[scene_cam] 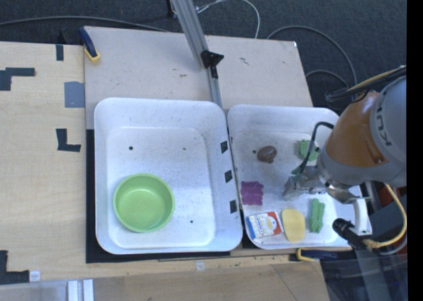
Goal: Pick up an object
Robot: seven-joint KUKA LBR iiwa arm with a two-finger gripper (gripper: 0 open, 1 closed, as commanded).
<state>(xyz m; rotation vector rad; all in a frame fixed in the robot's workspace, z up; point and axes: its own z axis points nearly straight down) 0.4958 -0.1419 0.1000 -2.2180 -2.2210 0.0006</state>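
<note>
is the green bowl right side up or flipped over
Right side up: the green bowl in the left bin shows its open, empty inside and rim.

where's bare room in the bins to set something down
Most of the left bin is bare: everything above and right of the green bowl. In the right bin, only the top strip above the brown lump is free; its lower half is crowded around the claw.

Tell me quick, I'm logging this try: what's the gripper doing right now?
Gripper: low over the right bin, among the small items; open or closed cannot be told, and nothing is seen held.
</note>
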